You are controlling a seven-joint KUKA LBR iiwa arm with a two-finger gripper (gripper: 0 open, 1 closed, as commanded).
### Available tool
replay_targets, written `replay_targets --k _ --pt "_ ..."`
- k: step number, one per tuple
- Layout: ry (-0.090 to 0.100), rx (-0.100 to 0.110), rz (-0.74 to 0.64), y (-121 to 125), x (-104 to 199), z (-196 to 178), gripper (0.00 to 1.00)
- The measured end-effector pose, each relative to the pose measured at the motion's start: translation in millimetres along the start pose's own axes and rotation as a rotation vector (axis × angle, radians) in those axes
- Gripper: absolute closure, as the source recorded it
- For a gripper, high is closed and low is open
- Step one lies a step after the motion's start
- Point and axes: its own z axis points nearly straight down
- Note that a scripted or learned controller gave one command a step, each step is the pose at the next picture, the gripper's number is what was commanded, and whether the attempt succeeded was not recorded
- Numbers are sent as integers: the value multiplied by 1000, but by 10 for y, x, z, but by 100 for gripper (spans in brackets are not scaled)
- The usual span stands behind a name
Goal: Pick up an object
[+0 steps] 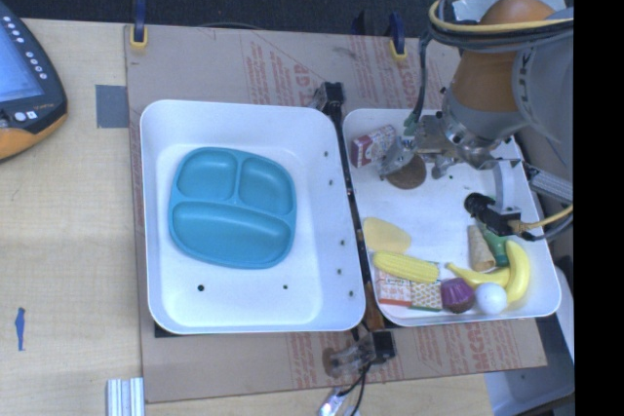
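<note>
My gripper (pixel 408 149) hangs low over the far part of the right bin (pixel 429 209), below the grey arm and its orange band. A brown round object (pixel 408 174) lies just under and in front of it; whether the two touch is unclear. Just left of the gripper stands a small red and white box (pixel 363 149). Toward the bin's near side lie a yellow chip-like piece (pixel 385 234), a corn cob (pixel 406 266), a red and white packet (pixel 394 292), a purple object (pixel 455 294), a white ball (pixel 490 299) and a banana (pixel 518 273).
The left bin (pixel 161 209) holds a blue divided plate (pixel 234 208). A tan block with a green piece (pixel 483 248) lies by the right bin's right wall. A grey and orange device (pixel 24 83) sits at the bench's far left.
</note>
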Motion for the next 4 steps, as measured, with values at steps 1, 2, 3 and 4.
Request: replay_targets --k 1,2,3,4 --pt "-6 -6 0 399 3 442 0" --pt "-6 -18 7 413 -530 417 0" --pt "-6 -14 1 397 -131 419 0" --pt "-12 -10 4 403 -42 421 0"
